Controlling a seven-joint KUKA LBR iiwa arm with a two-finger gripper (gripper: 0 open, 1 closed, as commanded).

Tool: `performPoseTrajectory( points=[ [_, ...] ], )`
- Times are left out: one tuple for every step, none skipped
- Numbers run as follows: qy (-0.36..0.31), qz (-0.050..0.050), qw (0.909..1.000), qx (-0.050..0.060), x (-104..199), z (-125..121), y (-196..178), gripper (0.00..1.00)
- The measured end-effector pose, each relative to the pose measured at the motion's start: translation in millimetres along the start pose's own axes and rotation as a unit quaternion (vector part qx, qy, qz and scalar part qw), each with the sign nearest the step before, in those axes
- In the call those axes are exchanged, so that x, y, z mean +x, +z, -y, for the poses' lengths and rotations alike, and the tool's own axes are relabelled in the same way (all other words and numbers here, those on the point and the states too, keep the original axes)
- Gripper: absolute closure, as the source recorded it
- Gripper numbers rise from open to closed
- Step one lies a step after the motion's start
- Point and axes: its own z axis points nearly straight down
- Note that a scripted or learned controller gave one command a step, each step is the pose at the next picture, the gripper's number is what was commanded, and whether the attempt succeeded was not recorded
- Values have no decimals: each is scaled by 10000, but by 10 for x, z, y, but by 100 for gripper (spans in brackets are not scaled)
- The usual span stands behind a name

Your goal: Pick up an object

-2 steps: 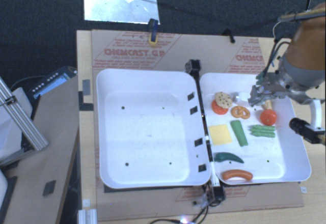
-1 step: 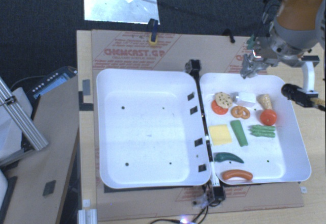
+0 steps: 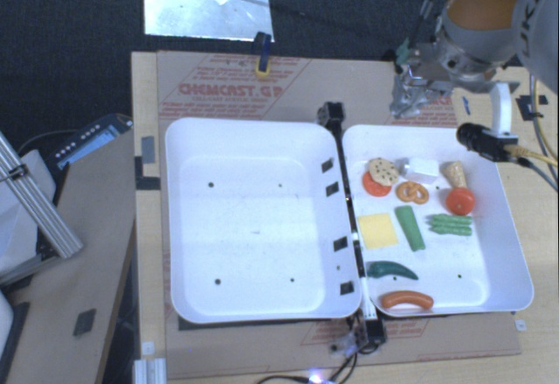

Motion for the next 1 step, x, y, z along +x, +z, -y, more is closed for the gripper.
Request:
performPoseTrajectory(
  points=[
    [0, -2, 10000, -1, 354, -133, -305, 100]
  ],
)
